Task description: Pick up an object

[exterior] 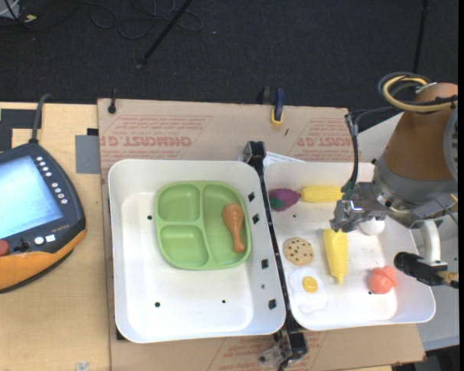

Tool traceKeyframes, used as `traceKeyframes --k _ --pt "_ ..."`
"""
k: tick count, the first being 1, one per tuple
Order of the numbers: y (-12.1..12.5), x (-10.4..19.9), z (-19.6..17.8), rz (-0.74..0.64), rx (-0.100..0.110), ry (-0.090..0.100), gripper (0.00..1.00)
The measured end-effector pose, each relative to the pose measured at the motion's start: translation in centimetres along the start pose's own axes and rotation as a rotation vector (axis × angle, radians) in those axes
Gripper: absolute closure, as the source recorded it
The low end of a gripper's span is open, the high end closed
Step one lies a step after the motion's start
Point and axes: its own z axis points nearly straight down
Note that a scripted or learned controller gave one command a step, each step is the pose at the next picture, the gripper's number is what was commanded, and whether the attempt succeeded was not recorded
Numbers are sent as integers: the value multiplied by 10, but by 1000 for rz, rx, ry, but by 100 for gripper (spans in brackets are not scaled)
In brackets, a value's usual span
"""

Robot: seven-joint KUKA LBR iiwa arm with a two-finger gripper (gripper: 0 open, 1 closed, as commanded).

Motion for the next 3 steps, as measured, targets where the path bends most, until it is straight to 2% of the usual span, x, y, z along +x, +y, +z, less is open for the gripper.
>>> traceKeyframes --k 1,2,3 --pt "0 -2 -21 0 2 0 100" --pt "-8 51 -30 -5 5 3 100" --pt "-14 105 -13 -5 7 2 100"
